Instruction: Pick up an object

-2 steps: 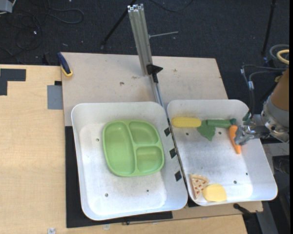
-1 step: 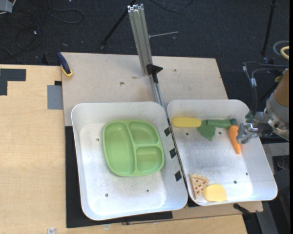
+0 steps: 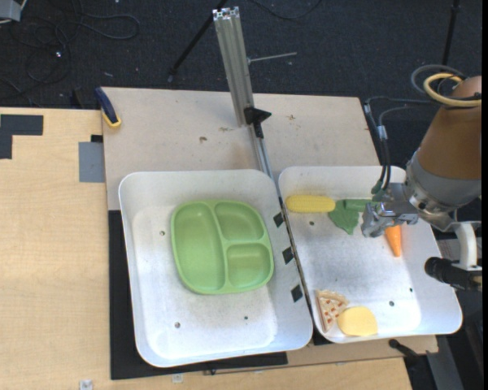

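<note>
Below the grey arm (image 3: 447, 149) with its orange band, the pincer (image 3: 380, 219) hangs low over the far half of the right bin (image 3: 390, 315); whether its tips are spread or closed cannot be told, as they merge with the objects beneath, and nothing is plainly seen between them. Touching or just under the pincer on its left lies a green leafy toy (image 3: 348, 214), and beyond that, further left, a yellow corn cob (image 3: 310, 205) lies lengthwise near the bin's far-left corner. Just to the pincer's right and slightly nearer the viewer, an orange carrot (image 3: 394, 240) lies close beside it. Well apart from the pincer, toward the near edge of the same bin, a pizza slice (image 3: 330, 306) and a round yellow piece (image 3: 358, 322) lie touching each other. Far to the pincer's left, the left bin (image 3: 146, 315) carries a green divided plate (image 3: 222, 246). Both bins rest on the worktop (image 3: 179, 128), where a metal post (image 3: 234, 63) rises behind them.
</note>
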`<state>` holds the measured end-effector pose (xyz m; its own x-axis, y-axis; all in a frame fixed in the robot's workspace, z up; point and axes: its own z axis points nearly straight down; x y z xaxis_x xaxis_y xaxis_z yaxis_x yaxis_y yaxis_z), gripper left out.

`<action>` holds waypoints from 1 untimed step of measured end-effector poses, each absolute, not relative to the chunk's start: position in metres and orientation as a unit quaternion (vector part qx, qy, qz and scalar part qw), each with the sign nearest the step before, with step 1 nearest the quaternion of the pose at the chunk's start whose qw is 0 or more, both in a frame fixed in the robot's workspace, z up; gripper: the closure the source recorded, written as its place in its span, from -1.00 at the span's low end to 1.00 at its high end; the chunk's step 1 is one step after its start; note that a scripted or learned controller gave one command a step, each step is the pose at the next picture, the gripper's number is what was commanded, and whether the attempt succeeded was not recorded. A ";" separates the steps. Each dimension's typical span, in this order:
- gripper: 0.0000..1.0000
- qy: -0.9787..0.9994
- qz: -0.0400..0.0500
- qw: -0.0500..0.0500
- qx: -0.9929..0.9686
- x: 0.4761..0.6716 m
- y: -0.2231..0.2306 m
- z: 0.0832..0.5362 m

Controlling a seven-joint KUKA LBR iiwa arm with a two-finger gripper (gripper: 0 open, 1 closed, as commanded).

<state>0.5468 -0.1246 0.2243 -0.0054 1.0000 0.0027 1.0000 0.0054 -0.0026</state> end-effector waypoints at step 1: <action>1.00 -0.709 -0.001 0.001 -0.705 0.553 -0.069 0.234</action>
<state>0.5534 -0.0694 0.2343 -0.0059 1.0000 0.0020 1.0000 0.0059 -0.0006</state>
